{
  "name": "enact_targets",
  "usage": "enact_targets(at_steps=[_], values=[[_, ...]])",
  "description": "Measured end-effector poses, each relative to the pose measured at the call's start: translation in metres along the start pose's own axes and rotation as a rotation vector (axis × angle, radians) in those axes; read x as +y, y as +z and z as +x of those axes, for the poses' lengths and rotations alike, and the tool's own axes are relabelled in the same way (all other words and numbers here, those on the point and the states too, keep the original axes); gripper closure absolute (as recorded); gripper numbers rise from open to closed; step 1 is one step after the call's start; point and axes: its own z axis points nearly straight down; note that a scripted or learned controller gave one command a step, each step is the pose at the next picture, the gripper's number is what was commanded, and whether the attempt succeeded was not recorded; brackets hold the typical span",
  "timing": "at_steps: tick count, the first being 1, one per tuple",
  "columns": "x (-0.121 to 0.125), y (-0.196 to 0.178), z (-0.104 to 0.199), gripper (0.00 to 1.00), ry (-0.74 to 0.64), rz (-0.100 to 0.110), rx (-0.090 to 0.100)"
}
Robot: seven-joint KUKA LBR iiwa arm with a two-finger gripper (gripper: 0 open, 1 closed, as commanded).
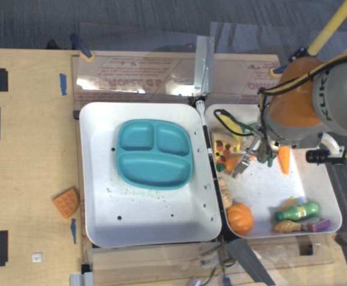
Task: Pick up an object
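My gripper [249,157] hangs low over the left part of the right bin [322,186], its metal fingers [240,167] pointing down-left. It is just right of a small multicoloured toy [222,151] near the bin's left wall. A yellow banana [228,123] lies at the back left of that bin. An orange carrot [284,159] sits right of the gripper. An orange pumpkin [240,217] rests at the front left, and a green bottle [300,211] lies at the front right. Whether anything sits between the fingers is hidden.
The left bin [102,207] holds a teal divided plate [155,153]. A waffle-like toy [66,202] lies on the wooden bench to the left of the bins. A beige piece [223,189] rests by the divider. A purple item [319,224] lies beside the bottle.
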Motion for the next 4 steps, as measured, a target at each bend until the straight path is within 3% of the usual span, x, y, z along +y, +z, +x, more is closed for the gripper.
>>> enact_targets(at_steps=[1,2,3,4], values=[[-0.032,0.0,-0.007,0.0,0.113,-0.001,0.002],[-0.009,0.0,-0.008,0.0,0.231,0.0,0.0],[-0.007,-0.013,-0.011,1.0,0.227,-0.004,-0.011],[0.055,-0.099,-0.03,1.0,0.506,-0.001,0.002]])
